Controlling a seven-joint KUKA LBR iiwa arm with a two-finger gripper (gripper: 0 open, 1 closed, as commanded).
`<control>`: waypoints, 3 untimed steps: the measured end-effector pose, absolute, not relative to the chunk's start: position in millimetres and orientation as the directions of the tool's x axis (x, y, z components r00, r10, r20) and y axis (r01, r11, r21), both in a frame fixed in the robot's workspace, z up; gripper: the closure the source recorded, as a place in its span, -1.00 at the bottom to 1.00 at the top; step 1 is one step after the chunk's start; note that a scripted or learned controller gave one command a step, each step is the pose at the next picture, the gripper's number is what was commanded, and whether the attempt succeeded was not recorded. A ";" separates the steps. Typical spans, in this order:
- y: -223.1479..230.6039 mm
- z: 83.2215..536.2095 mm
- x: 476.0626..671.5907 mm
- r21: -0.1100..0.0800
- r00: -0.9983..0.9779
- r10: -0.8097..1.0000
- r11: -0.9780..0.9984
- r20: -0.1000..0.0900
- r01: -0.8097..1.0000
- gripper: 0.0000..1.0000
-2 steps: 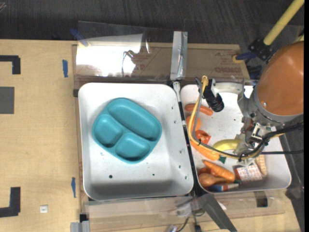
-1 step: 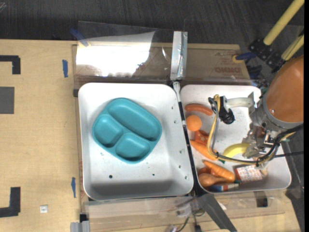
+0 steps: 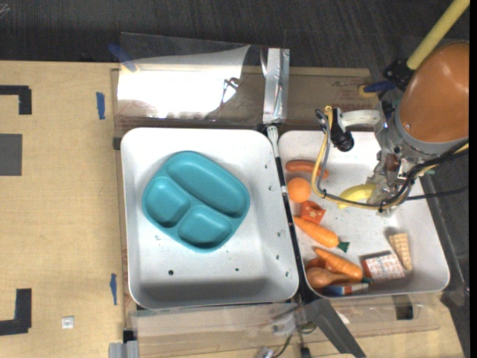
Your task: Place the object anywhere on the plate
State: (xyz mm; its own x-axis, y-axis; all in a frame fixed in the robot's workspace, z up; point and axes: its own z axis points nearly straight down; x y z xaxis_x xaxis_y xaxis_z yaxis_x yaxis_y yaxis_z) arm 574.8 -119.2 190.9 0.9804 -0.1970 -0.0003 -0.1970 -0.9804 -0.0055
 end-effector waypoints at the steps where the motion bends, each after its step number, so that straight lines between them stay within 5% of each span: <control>1: -80.6 184.3 532.1 -0.003 0.965 -0.262 -0.965 -0.004 -0.262 1.00; 2: -76.9 184.2 548.9 -0.005 0.979 -0.206 -0.979 0.000 -0.206 1.00; 3: -84.9 184.2 485.1 -0.001 0.980 -0.200 -0.980 -0.004 -0.200 1.00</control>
